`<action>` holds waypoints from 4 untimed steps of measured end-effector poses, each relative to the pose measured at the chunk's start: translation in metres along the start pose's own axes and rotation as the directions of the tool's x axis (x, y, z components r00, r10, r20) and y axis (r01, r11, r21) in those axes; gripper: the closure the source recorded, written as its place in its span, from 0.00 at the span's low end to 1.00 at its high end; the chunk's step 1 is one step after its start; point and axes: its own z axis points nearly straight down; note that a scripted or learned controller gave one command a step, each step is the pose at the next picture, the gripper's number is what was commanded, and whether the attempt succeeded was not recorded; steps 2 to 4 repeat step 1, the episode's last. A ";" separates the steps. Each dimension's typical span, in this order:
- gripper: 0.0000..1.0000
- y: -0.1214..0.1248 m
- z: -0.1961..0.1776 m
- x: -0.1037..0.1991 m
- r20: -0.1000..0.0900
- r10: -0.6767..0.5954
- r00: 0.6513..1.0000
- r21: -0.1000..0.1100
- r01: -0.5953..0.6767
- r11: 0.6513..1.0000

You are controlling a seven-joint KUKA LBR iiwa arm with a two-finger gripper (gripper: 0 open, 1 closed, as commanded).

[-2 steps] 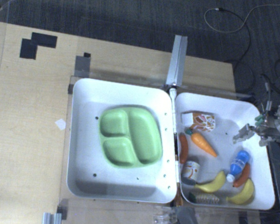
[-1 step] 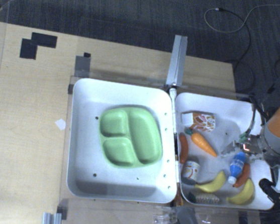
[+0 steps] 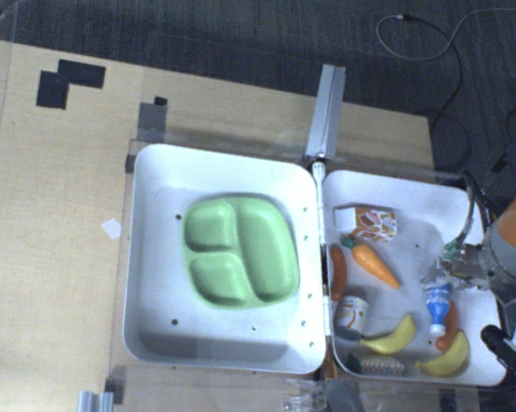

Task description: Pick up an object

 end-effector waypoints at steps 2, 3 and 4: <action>1.00 -0.002 -0.091 0.049 0.000 -0.009 1.000 0.004 0.009 1.000; 1.00 -0.002 -0.091 0.049 0.000 -0.009 1.000 0.004 0.009 1.000; 1.00 -0.002 -0.091 0.049 0.000 -0.009 1.000 0.004 0.009 1.000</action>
